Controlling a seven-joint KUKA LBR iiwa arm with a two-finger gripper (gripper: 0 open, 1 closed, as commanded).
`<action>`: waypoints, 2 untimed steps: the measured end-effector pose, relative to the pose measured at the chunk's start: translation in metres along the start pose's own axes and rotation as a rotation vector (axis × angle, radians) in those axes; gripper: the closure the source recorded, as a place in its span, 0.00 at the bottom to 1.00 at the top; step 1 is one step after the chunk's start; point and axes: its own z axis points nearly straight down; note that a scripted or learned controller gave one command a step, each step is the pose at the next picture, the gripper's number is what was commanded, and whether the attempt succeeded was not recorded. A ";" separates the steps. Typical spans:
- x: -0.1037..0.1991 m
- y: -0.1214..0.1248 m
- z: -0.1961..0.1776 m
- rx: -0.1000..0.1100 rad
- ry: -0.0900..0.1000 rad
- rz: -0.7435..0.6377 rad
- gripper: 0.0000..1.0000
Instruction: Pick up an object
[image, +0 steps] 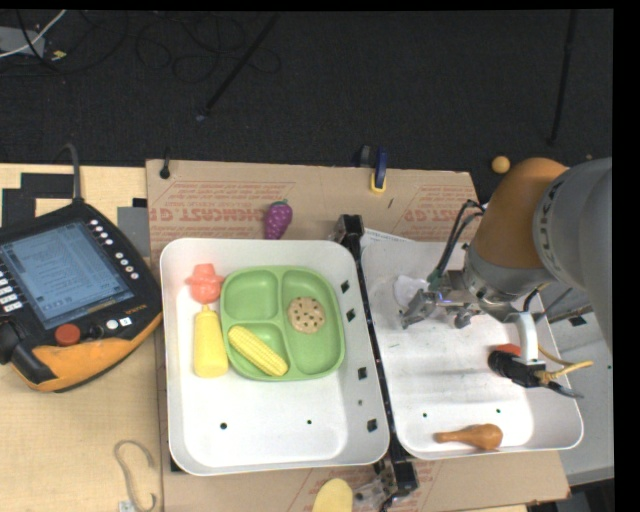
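Hovering over the right bin (560, 430), our gripper (437, 310) shows jaws whose state we cannot tell; a brown gourd (470, 436) lies near.

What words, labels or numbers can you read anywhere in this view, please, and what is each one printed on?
Red block lettering on the cardboard sheet behind the left bin: printed upside down and blurred, not readable with confidence.
The same red lettering on the cardboard behind the right bin: also upside down and blurred.
Screen of the teach pendant: rows of text, too small to read.
Pendant buttons: markings too small to read.
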 end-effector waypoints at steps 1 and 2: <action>0.000 0.000 0.010 -0.002 -0.001 0.005 0.00; -0.002 -0.001 -0.001 -0.002 -0.001 0.010 1.00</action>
